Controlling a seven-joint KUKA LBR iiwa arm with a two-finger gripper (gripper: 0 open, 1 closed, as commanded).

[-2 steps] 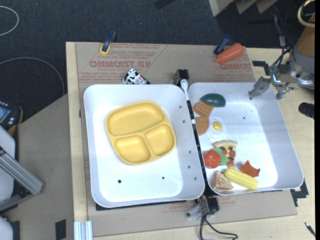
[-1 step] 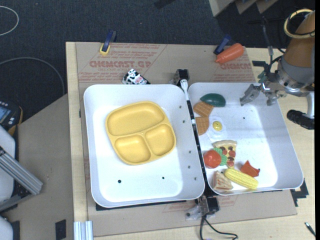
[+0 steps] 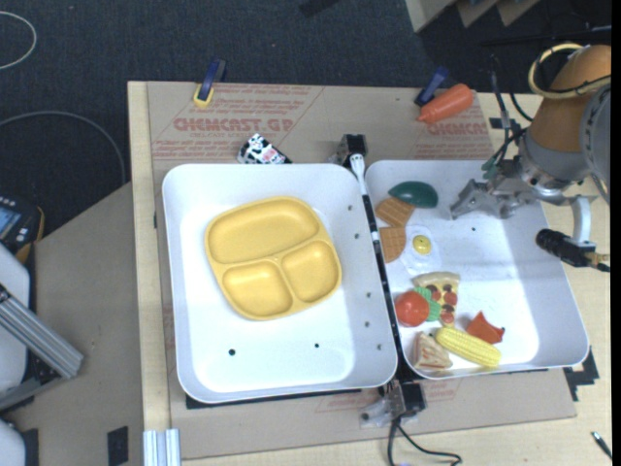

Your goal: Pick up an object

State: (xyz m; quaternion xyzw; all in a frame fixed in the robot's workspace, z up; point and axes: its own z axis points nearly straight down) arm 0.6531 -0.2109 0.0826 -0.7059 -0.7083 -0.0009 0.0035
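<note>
- The gripper (image 3: 477,200) hangs over the far part of the right bin (image 3: 543,270); its two dark fingers are spread apart, released, with nothing between them; the tips sit just above the bare white floor, right of the green piece (image 3: 414,193).
- The toys crowd the right bin's left side and near edge: two brown flat slices (image 3: 393,227), a fried egg (image 3: 421,245), a pizza slice (image 3: 439,287), a round red tomato (image 3: 411,308), a yellow corn cob (image 3: 468,347), a small red piece (image 3: 485,328), a sandwich wedge (image 3: 431,351); the bin's right half lies open.
- The left bin (image 3: 194,289) holds a glossy yellow plate (image 3: 272,257) with three compartments, set well inside its rim.
- An orange carrot (image 3: 446,103) lies on the bench beyond the bins.
</note>
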